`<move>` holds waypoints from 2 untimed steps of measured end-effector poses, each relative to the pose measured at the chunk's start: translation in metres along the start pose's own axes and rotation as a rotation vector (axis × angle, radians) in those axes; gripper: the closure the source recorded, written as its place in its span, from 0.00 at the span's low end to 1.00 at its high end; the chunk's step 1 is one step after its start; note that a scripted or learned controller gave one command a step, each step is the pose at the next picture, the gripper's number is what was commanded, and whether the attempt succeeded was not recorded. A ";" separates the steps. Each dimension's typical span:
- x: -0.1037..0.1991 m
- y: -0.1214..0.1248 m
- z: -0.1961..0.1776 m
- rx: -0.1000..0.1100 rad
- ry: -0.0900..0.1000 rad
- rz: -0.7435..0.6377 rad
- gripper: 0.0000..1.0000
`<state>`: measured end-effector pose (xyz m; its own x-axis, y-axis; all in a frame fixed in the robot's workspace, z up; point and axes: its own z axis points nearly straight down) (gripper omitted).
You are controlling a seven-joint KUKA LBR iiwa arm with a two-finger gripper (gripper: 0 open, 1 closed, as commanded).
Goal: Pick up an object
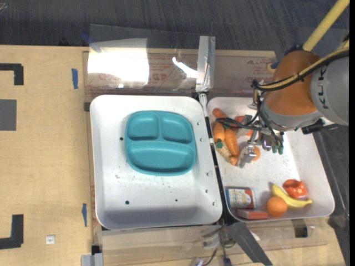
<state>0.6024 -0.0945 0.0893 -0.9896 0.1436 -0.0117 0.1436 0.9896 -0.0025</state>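
My gripper [250,152] hangs low in the right bin [319,165], just right of a cluster of orange carrots [226,137] near the bin's upper left. Its metal fingers [252,148] point down beside a small orange piece [247,156], close to or touching it; I cannot tell whether anything sits between them. At the bin's front lie a yellow banana [288,198], an orange [276,205], a red pepper [295,188] and a small can [241,197].
The left bin [111,193] holds a teal divided plate [161,142]. A clear plastic sheet and a taped upright divider [205,65] stand behind the bins. The arm's orange band [294,85] looms over the right bin's back edge.
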 end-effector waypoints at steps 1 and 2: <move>-0.005 0.003 0.000 -0.004 0.000 0.129 0.00; 0.015 -0.001 0.000 -0.004 0.001 0.199 0.00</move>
<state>0.5875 -0.0932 0.0893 -0.9417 0.3363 -0.0106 0.3363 0.9417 0.0038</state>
